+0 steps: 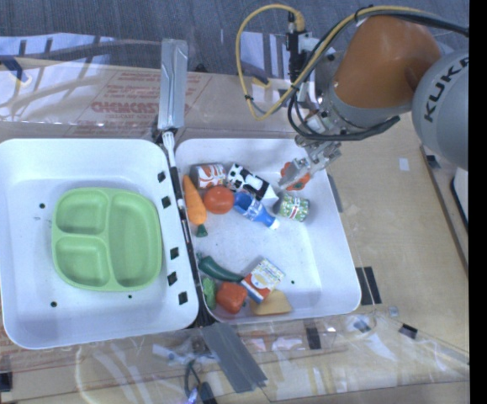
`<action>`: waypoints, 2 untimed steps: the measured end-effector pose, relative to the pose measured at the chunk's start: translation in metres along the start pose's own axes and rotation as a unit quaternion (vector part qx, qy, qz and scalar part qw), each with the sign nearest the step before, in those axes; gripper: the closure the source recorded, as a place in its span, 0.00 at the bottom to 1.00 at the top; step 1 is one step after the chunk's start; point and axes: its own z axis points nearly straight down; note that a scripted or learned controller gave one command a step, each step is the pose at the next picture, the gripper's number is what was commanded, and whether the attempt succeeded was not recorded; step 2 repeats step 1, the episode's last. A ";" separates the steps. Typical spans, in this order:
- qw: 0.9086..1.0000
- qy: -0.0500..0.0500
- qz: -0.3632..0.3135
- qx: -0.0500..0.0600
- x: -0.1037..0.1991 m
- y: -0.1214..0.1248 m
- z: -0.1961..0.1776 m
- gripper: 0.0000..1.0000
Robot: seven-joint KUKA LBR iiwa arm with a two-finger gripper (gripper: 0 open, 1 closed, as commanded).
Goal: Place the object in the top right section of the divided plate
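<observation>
Below, labelled from the near edge of the bench to the far edge.

Near corner of right bin (344,251): a small printed carton (264,278), a tan wedge (272,304), a red piece (230,296) and a dark green vegetable (218,268) lie clustered, touching one another.

Left bin (16,225): carries the green divided plate (107,239) near its centre; all three sections are bare, so the top right section has received nothing yet.

Middle of right bin: an orange carrot (194,204) lies along the left wall; a red tomato (219,199), a blue bottle (256,209) and a small green can (293,207) sit just beside each other.

Far edge of right bin: a black-and-white cow toy (245,178) and a printed can (209,175).

Task object: judged to be the small orange-red item (294,173) between the fingers, near the bin's far right corner, just above the green can.

Gripper (300,172): closed around that orange-red item; the hold looks shallow, though detail is blurred.

Arm pose: wrist pointing down over the far right corner of the right bin, orange band (386,53) above it, cables (264,57) looping beyond the far edge.

Risk: the item may slip out on the long carry to the plate, because little of it sits within the fingers; a late release would drop it in a wrong section.
</observation>
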 end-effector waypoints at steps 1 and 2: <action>1.000 0.001 0.000 0.004 -0.001 -0.002 -0.010 1.00; 1.000 0.001 0.000 0.004 -0.001 -0.002 -0.010 1.00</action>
